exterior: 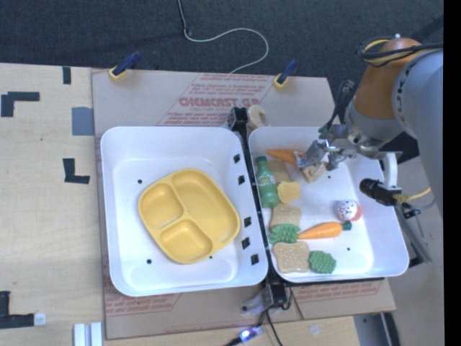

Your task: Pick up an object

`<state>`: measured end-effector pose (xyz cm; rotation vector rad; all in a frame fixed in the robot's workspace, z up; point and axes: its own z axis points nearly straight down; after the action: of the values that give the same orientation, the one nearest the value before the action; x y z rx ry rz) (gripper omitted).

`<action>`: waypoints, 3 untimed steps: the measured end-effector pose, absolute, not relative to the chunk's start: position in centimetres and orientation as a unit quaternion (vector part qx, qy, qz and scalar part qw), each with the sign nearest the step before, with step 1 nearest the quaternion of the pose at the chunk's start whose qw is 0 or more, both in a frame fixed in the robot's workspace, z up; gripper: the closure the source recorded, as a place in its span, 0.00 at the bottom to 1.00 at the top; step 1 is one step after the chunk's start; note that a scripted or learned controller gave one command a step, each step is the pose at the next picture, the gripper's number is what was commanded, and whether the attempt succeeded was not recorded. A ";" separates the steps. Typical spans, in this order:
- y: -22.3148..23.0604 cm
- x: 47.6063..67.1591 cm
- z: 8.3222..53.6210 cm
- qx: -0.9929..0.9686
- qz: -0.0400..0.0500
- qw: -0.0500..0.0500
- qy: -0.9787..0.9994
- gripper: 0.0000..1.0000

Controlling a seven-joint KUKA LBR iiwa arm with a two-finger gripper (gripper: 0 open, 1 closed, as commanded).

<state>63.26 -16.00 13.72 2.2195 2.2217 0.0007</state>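
Tan object (pixel 312 171): at 12 o'clock in the right bin (pixel 364 245), directly below the gripper (pixel 318 157) and touching or nearly touching it. Gripper state: cannot tell, tip too small and cluttered to read. No clear sign of the object being lifted.

From the left:
- Wooden bench (pixel 43 215) with dark marks.
- Cardboard sheet (pixel 209 103) under both bins, pinned at its far edge by two blue-and-yellow clamps, one at 11 o'clock (pixel 124 64), one at 1 o'clock (pixel 286 71).
- White cable (pixel 223 34) looping over the dark floor at 12 o'clock.
- Left bin (pixel 130 157), with a yellow divided plate (pixel 189 215) lying flat at its centre.
- Right bin, along its 9 o'clock wall: green bottle (pixel 266 182), with a yellow piece (pixel 289 191) just beside it.
- At 10 o'clock, an orange wedge (pixel 282 155).
- Below the yellow piece, a bread slice (pixel 286 215), then a green leafy piece (pixel 284 233) touching a whole carrot (pixel 320 230) at 6 o'clock.
- At 7 o'clock, a second toast slice (pixel 290 256), with a green knobbly piece (pixel 323 262) just beside it.
- At 3 o'clock, a white spotted ball (pixel 347 210), apart from the rest.
- Arm (pixel 389 85) coming in from 2 o'clock, orange band above the wrist.
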 end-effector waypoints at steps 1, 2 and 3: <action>-16.1 63.5 20.0 0.707 0.001 0.002 0.708 1.00; -16.1 63.6 22.5 0.707 0.000 0.000 0.708 1.00; -12.9 58.7 21.6 0.707 -0.002 -0.003 0.708 1.00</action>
<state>58.73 -12.93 21.58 2.2235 2.2270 -0.0053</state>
